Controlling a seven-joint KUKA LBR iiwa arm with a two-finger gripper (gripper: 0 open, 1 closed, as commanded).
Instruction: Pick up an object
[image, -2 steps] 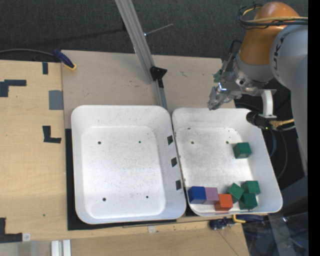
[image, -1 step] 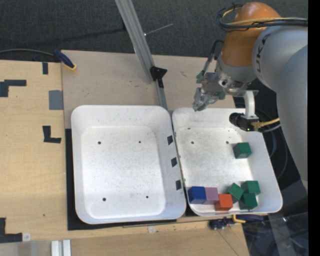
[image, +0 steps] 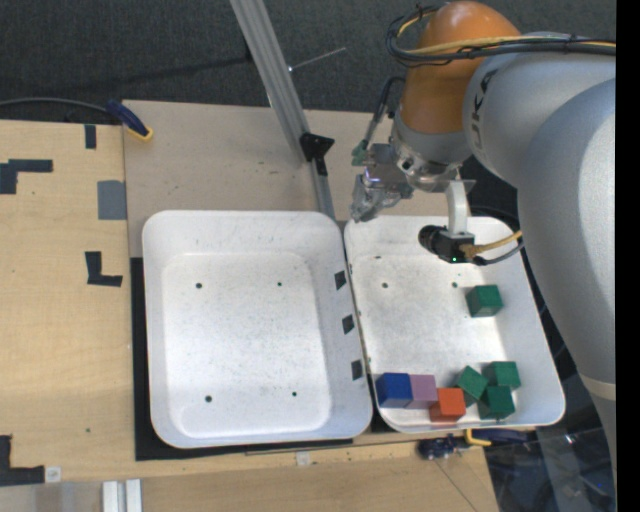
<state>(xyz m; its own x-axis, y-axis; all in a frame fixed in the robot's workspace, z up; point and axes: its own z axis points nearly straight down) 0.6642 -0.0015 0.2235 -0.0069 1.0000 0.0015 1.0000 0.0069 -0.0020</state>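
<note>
The arm (image: 520, 110) reaches in from the right, and its claw (image: 372, 198) hangs over the far left corner of the right bin (image: 420, 300), close to the rim it shares with the left bin (image: 240, 330). The claw's tip is small and dark against the desk (image: 60, 330), so I cannot tell whether it is released or clenched, and I make out no block in it.

The blocks all lie in the right bin. 1 green block (image: 485, 300) sits alone toward the right wall, well apart from the claw. The others crowd the near edge: a blue block (image: 394, 389) touching a purple block (image: 423, 389), an orange block (image: 449, 403) just beside that, and a cluster of green blocks (image: 489, 388) to the right of it, seemingly 3. A small black fitting (image: 443, 243) with a lit point hangs below the wrist, above the bin's far part.

As I judge it, the pick is not yet made: every block rests on the bin floor and the claw is nowhere near 1. What is left is the whole of it: choosing a block, coming down over it, closing and lifting. The lone green block looks the easiest target, since its sides are free; the packed row gives little room for the claw to slip between neighbours.
</note>
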